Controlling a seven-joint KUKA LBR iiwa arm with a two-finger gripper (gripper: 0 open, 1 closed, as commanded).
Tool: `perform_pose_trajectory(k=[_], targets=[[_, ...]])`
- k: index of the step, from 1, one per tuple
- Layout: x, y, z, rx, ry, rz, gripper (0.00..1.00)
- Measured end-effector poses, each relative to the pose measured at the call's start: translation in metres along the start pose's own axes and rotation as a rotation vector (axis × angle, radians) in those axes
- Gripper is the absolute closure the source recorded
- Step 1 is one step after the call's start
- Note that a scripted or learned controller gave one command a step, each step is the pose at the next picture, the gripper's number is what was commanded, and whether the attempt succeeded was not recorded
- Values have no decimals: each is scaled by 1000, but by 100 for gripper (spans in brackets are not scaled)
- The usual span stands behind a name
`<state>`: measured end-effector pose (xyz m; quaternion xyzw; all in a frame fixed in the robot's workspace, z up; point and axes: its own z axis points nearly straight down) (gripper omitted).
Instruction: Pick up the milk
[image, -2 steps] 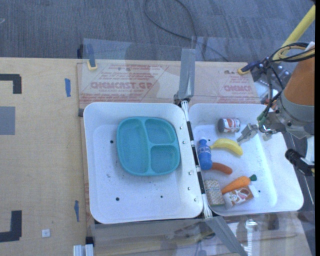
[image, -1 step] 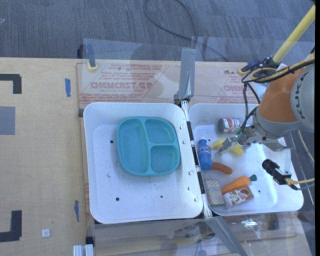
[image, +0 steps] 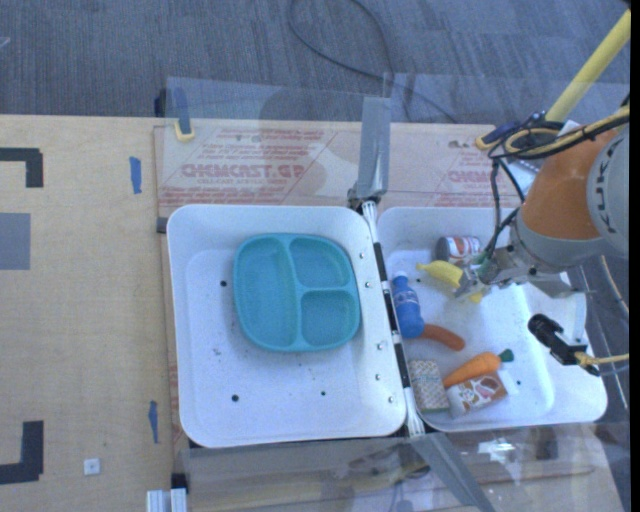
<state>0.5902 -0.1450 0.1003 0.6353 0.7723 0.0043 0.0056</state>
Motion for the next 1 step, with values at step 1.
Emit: perform_pose_trajectory(k=[1], targets=[[-2, 7, -103, 12, 0, 199, 100]])
